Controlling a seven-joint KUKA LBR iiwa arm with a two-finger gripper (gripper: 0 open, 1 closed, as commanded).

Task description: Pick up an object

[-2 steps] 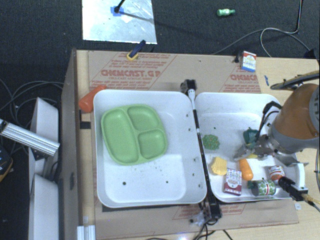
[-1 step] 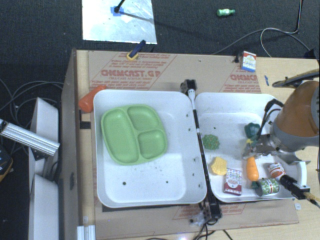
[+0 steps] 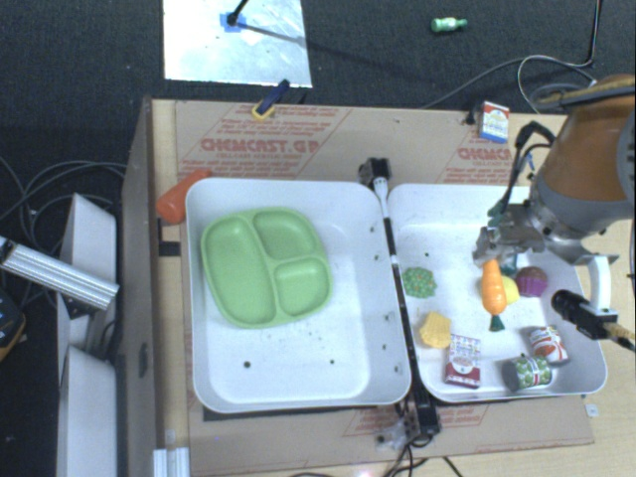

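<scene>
The right bin [image 3: 447, 227] holds several small items. An orange carrot [image 3: 492, 284] stands nearly upright with its green end down, and a yellow piece [image 3: 510, 290] and a purple item [image 3: 532, 281] sit beside it. Further left lie a green knobbly item [image 3: 419, 282] and a yellow chunk [image 3: 434, 329]. Along the front are a red and white box [image 3: 462, 359], a green can [image 3: 527, 371] and a red and white can [image 3: 547, 343]. My gripper [image 3: 495, 244] hangs just above the carrot's top, touching or nearly touching it.
A green divided plate [image 3: 265, 264] lies in the left bin [image 3: 298, 376]. An orange object [image 3: 171, 199] rests outside that bin's far left corner. A small box [image 3: 494, 122] stands on the cardboard behind the right bin. The arm's body [image 3: 591, 167] overhangs the right bin's far right part.
</scene>
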